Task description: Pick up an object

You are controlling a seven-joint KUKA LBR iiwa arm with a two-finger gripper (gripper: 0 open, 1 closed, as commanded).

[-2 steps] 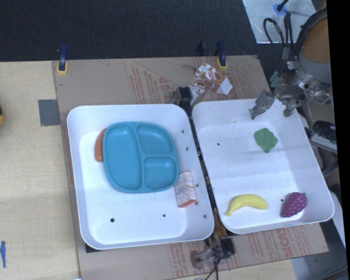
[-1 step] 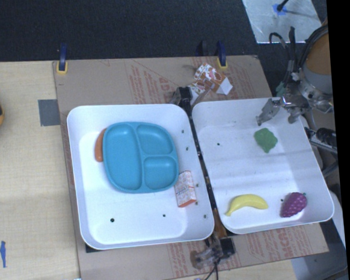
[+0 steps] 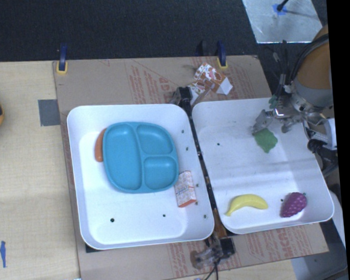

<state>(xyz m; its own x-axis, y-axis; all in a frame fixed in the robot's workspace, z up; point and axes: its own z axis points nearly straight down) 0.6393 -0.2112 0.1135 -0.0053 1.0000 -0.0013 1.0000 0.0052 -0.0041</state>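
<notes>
My gripper (image 3: 274, 125) hangs over the far right part of the right bin (image 3: 237, 161), open, its two grey fingers splayed apart. A small green object (image 3: 265, 140) lies on the bin floor just below the left finger (image 3: 260, 123), touching or nearly touching it, not between the fingers. A yellow banana (image 3: 247, 204) and a purple bunch of grapes (image 3: 293, 204) lie along the near edge of the same bin. The grey arm with its orange band (image 3: 315, 65) comes in from the right.
The left bin (image 3: 94, 221) holds a blue divided plate (image 3: 140, 156), with an orange item (image 3: 98, 146) poking out under its left side, and a small printed packet (image 3: 185, 188) by the right wall. Crumpled wrappers (image 3: 209, 79) lie beyond the bins.
</notes>
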